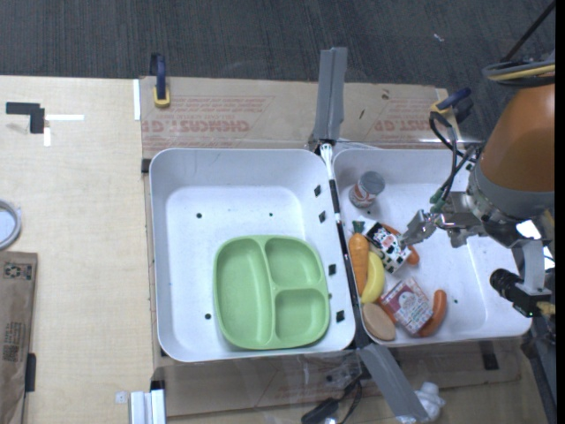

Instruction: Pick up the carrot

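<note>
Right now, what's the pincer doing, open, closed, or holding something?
Pincer: above the right bin; open or closed cannot be told, and nothing is seen held.

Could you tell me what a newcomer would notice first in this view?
Probably the green divided plate, lying alone in the left bin. Next comes the clutter of toy food in the right bin, with the carrot against its left wall beside a banana. The gripper hangs just right of that pile.
</note>
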{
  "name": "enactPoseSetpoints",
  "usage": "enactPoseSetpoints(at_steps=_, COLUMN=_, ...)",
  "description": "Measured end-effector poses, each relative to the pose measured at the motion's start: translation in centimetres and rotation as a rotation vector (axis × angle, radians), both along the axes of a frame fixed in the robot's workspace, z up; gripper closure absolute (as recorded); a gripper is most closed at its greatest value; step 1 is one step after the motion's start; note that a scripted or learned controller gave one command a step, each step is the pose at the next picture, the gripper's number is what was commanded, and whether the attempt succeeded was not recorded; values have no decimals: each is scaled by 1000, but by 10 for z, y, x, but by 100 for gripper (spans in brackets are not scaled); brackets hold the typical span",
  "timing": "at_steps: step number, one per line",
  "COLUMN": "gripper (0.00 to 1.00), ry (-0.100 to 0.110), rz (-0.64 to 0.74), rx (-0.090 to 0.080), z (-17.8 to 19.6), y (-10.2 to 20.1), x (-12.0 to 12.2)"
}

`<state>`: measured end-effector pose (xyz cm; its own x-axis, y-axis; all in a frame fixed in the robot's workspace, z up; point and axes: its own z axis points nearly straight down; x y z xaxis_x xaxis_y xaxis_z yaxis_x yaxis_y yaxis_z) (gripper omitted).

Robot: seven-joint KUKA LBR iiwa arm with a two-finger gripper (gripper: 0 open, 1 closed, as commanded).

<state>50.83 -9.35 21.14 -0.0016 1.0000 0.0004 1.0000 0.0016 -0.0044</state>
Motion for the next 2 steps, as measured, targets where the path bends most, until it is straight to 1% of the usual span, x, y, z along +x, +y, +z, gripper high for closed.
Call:
enactPoseSetpoints(at_steps=1, gripper=0, ry=-1, rz=-229, rx=-1, z=-63, y=-62, x=56)
enactPoseSetpoints(at_steps=2, gripper=0, ry=-1, rz=-230, rx=-1, z=-63, y=-62, x=56)
